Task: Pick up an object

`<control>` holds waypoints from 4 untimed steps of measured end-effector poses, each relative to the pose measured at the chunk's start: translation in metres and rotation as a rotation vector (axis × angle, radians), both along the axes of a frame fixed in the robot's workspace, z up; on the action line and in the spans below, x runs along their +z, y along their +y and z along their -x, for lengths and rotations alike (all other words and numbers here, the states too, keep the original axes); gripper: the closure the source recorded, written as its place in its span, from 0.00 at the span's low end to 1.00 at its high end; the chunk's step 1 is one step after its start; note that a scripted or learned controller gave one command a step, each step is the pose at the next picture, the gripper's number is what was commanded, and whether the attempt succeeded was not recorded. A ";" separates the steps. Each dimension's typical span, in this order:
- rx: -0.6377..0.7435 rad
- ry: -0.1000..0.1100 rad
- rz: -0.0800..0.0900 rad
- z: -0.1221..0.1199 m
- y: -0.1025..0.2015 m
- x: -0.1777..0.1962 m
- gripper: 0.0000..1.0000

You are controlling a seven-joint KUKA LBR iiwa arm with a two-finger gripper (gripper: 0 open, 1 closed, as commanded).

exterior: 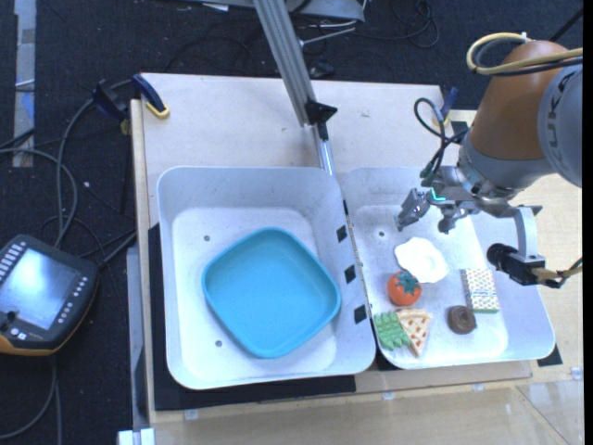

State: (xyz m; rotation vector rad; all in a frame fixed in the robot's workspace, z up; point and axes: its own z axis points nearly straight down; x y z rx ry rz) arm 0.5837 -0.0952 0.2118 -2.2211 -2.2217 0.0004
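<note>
Gripper [433, 213] hangs over rear of right bin [528, 341], fingers spread apart, nothing btwn them. Nearest target: egg [420, 260], just below gripper, mid-bin. Prob. light, flat, smooth plastic; hard to pinch flat, take by edge. Tomato [404, 288] touching egg's front, round, may roll; easier grab across its sides. Pizza [414, 330], lettuce [391, 330] at front; donut [461, 319], wafer [481, 290] to right. Blue tray [270, 291] in left bin [176, 248], no obstruction.
</note>
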 end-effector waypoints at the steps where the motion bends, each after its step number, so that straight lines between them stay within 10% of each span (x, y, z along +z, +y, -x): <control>1: 0.000 0.000 0.000 0.000 0.000 0.000 0.00; 4: 0.000 0.002 0.000 0.003 -0.004 -0.118 0.00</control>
